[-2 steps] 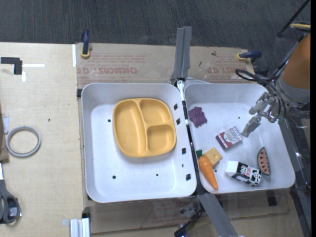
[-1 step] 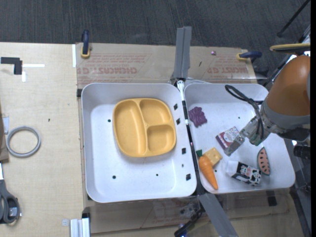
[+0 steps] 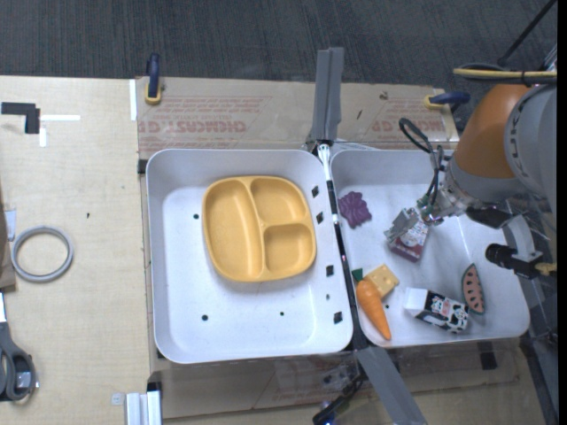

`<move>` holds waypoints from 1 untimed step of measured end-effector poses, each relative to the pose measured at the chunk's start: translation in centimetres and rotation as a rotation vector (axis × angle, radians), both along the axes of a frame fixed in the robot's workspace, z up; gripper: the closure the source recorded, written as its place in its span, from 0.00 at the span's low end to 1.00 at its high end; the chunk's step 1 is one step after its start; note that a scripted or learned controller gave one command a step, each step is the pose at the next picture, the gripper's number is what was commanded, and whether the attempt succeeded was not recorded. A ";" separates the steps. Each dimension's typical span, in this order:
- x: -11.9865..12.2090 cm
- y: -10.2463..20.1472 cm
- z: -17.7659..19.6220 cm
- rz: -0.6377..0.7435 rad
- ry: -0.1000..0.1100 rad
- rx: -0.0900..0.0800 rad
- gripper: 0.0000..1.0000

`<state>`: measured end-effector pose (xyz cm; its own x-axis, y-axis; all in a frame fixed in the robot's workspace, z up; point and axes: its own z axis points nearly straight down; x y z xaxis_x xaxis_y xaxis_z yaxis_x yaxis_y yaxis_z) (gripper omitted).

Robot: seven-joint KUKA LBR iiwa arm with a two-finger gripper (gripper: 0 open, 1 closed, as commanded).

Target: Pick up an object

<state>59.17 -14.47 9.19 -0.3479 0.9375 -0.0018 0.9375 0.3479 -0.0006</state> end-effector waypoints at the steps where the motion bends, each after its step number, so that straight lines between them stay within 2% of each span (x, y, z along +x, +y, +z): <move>1: -4.3 1.1 0.0 -0.135 0.002 0.000 0.00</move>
<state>54.91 -13.42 9.14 -0.2181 0.9759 -0.0013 0.9759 0.2181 -0.0024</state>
